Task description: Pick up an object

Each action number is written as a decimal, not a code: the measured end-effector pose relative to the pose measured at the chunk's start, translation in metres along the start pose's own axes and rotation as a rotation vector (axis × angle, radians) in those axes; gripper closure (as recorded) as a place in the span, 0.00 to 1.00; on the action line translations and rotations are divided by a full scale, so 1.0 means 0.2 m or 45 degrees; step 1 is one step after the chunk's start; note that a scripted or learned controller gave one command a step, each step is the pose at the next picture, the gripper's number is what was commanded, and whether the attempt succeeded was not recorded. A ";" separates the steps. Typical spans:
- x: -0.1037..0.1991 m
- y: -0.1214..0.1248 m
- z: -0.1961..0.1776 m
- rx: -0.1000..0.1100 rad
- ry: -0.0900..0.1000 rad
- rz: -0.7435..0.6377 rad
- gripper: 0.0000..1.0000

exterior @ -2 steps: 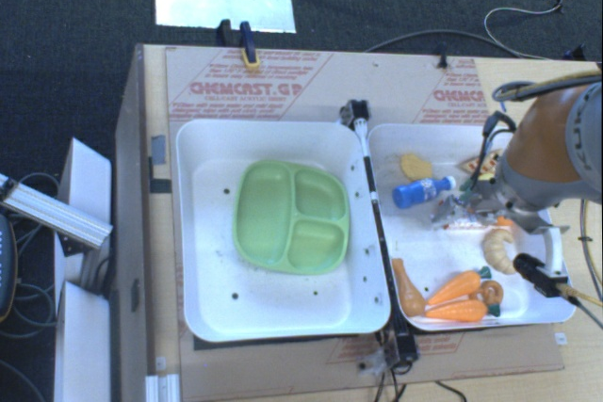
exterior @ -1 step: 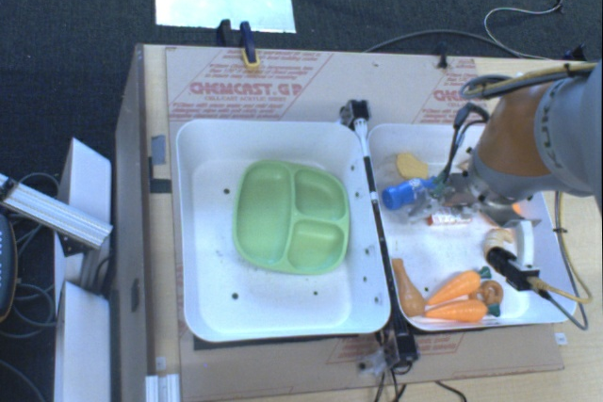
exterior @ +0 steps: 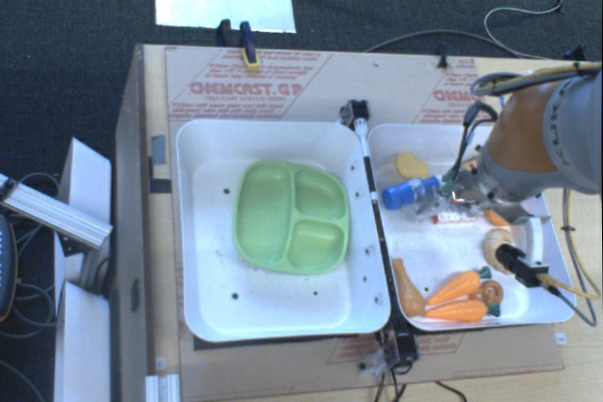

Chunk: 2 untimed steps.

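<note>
Both bins are plain white. The left one holds a pale green plate. In the right bin lie a blue bottle, a yellow piece, two orange carrots with green tops, and a tan, pear-coloured piece. The arm is grey with an orange band. The bench is light brown board printed with red lettering, and the floor is dark carpet.

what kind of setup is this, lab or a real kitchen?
Likely a robotics lab bench, not a kitchen: a robot arm over two white bins, toy food such as carrots, and loose cables on dark carpet.
</note>
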<state>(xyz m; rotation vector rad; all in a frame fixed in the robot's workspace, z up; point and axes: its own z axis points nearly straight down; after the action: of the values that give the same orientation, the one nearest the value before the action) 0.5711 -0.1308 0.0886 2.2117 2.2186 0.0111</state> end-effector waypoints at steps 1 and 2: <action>-0.17 0.23 -0.10 0.009 0.000 -0.001 0.00; -0.17 0.02 0.02 0.014 0.001 0.002 0.00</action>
<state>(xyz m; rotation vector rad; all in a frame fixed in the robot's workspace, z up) 0.5749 -0.1648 0.0841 2.2192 2.2230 0.0001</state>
